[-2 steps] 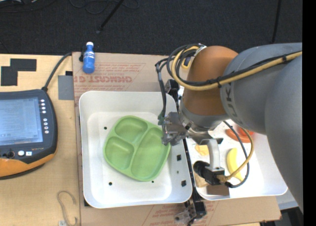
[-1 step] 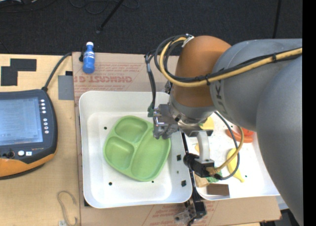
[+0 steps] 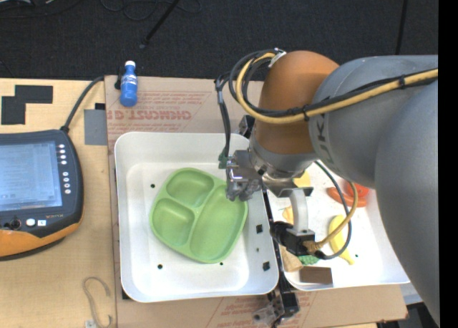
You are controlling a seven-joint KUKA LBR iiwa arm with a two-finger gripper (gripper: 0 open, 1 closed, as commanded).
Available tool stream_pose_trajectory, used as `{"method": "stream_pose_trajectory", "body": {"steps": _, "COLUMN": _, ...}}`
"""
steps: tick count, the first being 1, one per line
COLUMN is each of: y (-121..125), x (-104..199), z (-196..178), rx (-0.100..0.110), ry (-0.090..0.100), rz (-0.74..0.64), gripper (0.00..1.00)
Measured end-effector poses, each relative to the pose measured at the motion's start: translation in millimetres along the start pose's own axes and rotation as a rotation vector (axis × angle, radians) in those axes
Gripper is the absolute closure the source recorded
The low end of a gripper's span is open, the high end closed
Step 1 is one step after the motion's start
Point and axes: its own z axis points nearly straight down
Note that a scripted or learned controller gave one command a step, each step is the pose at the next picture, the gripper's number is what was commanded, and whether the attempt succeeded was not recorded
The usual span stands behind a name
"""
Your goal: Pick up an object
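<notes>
Gripper [image 3: 236, 189] is hovering at the green divided plate [image 3: 197, 215]'s right rim, apparently mid-approach; jaw state unreadable here, so closing on the rim comes next.

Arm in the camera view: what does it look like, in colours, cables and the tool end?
The arm is smooth grey, with a rounded orange band above the wrist. Yellow and black cables loop around the orange section and run along the grey link. A dark metal gripper sits at the end, above the left bin; its details are too small to make out.
</notes>
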Motion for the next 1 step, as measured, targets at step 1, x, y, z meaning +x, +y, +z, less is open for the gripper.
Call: {"method": "stream_pose_trajectory", "body": {"steps": 1, "y": -11.5, "x": 1.5, "z": 14.3, "rx": 0.002, "ry": 0.000, "rz": 0.002, "gripper": 1.00}}
